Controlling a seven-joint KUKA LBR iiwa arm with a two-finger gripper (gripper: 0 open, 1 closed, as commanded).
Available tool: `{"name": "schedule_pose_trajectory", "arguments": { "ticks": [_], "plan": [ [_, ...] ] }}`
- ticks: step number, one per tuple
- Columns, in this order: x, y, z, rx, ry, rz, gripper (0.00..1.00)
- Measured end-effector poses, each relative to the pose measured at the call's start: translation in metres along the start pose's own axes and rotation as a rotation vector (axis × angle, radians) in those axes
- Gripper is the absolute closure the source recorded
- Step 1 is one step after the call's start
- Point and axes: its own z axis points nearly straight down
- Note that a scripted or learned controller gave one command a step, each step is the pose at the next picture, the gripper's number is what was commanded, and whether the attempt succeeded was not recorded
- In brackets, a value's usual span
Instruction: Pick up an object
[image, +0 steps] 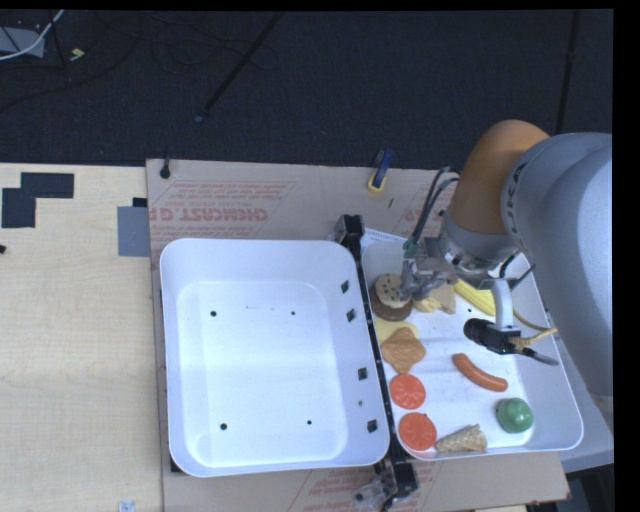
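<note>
We see the gripper (408, 290) low in the right bin (560, 425), at the brown round (390, 297) near the top-left corner; how the hand is set we cannot tell. The round looks like light, stiff toy food, likely smooth. We judge a pinch across its rim safest, since its neighbours crowd close.
</note>
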Motion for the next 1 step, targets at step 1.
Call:
{"name": "schedule_pose_trajectory", "arguments": {
  "ticks": [1],
  "plan": [
    [0.0029,-0.0779,0.0342,-0.002,-0.001,0.004,1.0]
  ]
}}
